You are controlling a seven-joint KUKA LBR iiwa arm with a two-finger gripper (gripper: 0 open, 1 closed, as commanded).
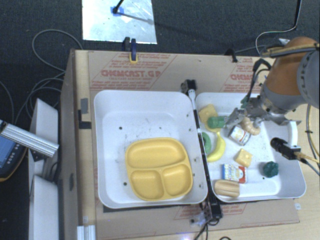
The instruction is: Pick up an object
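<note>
The gripper [239, 125] is low in the right bin [292, 184] over a small jar [240, 134], finger state indeterminable, so no pick is confirmed.

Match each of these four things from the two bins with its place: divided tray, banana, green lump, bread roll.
Things:
1 yellow divided tray
2 banana
3 dark green lump
4 bread roll

Places:
A right bin, far right side
B left bin
C right bin, near front edge
D right bin, by the divider

Pairs: 1-B, 2-D, 3-A, 4-C
</note>
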